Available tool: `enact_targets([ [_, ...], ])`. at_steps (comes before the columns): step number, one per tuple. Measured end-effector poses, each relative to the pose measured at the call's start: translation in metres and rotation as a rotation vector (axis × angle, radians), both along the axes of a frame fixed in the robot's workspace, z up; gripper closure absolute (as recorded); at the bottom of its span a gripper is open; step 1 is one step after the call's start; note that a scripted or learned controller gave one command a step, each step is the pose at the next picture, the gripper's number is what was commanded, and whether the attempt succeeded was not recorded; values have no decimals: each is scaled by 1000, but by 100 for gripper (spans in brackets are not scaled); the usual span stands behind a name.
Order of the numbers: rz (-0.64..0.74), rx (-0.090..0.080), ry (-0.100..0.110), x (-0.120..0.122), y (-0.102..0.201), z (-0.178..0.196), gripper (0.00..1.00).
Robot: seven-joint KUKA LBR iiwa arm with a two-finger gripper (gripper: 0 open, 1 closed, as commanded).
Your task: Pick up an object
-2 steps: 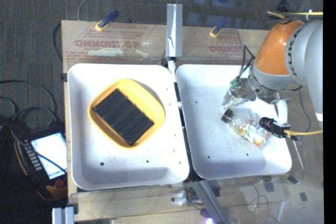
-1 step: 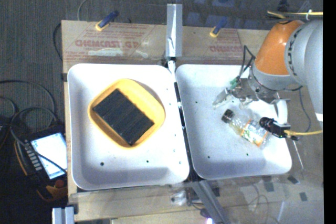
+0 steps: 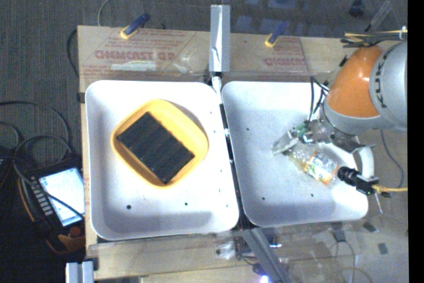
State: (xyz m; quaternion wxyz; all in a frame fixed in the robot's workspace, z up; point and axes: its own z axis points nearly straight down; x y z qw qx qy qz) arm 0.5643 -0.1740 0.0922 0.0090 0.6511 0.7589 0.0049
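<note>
In the right bin (image 3: 258, 109) lies a small clear plastic bottle (image 3: 317, 165) with an orange label, on its side near the right wall. My gripper (image 3: 291, 141) is low in that bin, right at the bottle's upper-left end, below the arm's orange band (image 3: 354, 93). The wrist hides where gripper and bottle meet, so contact is unclear. The left bin (image 3: 106, 209) holds a yellow dish (image 3: 192, 126) with a black ridged block (image 3: 156, 148) lying in it.
A metal divider post (image 3: 218, 36) stands at the back between the bins. Two clamps (image 3: 134, 24) (image 3: 275, 33) sit on the cardboard backing. Cables and a black connector (image 3: 351, 175) hang at the arm's right side, over the right bin's edge.
</note>
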Motion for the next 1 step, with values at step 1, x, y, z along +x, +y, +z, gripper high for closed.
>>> enact_targets([
  [1,1,2,0,1,1,8,100],
])
